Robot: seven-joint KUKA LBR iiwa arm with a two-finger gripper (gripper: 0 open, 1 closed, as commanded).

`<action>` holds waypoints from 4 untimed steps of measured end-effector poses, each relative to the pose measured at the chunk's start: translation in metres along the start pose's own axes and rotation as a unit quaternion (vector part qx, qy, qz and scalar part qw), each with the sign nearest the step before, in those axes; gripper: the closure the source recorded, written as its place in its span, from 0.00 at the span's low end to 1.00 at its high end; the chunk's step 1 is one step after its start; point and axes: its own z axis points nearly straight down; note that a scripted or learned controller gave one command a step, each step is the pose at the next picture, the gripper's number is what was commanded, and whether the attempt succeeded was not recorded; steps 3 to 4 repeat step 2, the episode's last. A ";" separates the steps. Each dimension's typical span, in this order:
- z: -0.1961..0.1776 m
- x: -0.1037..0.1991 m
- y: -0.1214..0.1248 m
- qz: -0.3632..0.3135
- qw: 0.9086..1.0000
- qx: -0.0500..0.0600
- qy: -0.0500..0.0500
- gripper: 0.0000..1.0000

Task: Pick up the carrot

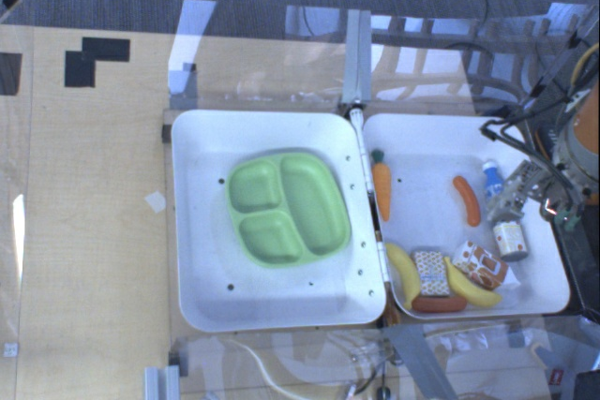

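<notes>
Carrot [382,188] lies untouched in the right bin [422,131], hard against its left wall, left of centre within that bin. Long axis runs up-down in the frame; green top toward the upper edge, tapered tip toward the lower edge. Pincer [517,195] sits at the right side of the frame, well apart from the carrot, over the blue-capped bottle [492,177] and a small can [509,239]. Cannot tell how the pincer is set. Nothing lifted yet: reach, grasp and lift all remain, by my reckoning. Sausage [466,200] lies between carrot and pincer. Green divided plate [286,208] sits in the left bin [202,201].
</notes>
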 end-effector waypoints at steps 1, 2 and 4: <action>-0.012 -0.002 0.002 0.001 1.000 -0.002 -0.004 1.00; 0.015 0.026 0.032 -0.164 0.986 0.002 0.013 1.00; 0.015 0.026 0.032 -0.164 0.986 0.002 0.013 1.00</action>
